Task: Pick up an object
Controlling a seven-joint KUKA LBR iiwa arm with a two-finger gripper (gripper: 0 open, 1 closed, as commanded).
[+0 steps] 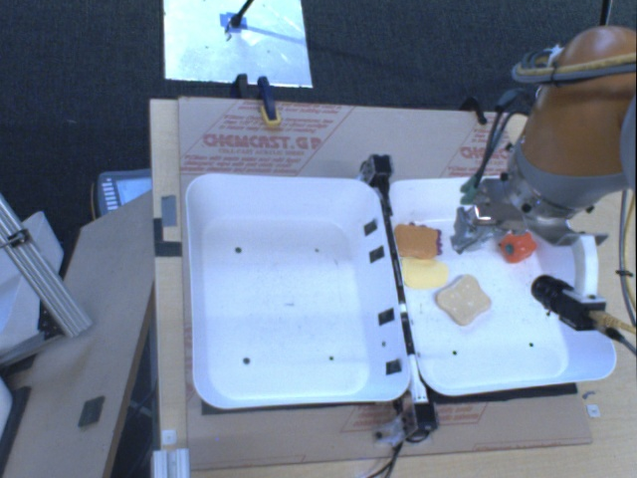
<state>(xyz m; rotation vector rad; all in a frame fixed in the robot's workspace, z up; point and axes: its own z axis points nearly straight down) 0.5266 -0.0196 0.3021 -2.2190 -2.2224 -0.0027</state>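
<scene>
Tabletop point(169, 267) lined with printed cardboard, carrying two white bins side by side. Nearest in right bin point(518, 366): tan toast-shaped piece point(464, 300). Beyond it: pale yellow flat piece point(426, 275), then brown-and-red piece point(418, 240) against the dividing wall. Red-orange object point(517, 248) farther right, close beside the tool point(468, 229). Tool low over the bin's rear half; brown-and-red piece just left of it. Finger state: cannot tell. Nothing seen held.

**Non-task items, counter**

Cardboard sheet point(269, 137) w/ red lettering under both bins. Yellow-tipped clamp point(267, 103) at its back edge. Shiny metal plate point(237, 28) behind, on dark cloth. Aluminium extrusion point(35, 267) far left. Small screen device point(121, 189) left of the sheet.
</scene>
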